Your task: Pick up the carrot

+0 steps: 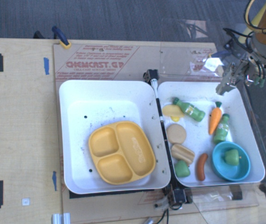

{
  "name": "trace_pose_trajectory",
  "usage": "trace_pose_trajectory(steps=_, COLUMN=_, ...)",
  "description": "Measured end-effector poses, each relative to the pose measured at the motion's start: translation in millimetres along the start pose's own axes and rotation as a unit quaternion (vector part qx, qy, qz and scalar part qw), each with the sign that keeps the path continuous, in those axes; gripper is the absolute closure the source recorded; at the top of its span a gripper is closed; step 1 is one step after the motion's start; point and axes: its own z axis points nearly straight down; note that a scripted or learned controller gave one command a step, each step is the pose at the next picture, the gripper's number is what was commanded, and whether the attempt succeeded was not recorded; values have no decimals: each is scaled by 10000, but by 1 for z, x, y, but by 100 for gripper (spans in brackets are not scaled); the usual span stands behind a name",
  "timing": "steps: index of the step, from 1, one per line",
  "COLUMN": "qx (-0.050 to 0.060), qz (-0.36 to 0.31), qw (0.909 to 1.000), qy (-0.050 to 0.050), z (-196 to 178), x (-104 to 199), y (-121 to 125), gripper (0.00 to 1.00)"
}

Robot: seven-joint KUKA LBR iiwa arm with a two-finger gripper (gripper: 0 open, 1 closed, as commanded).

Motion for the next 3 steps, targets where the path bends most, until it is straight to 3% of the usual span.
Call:
trace_pose_trajectory(steps=1, qx=-5, qz=-36, qw=10000, qy=10, z=121, x=73, y=-73, gripper=100)
trace_pose_trajectory(steps=2, qx=-5, qz=-107, qw=9999, qy=-9, z=154, x=101, y=-31, gripper=100)
trace_pose_trajectory(steps=3, qx=-24, qz=510, qw=9987, qy=-25, z=45, x=64, y=15, gripper=100)
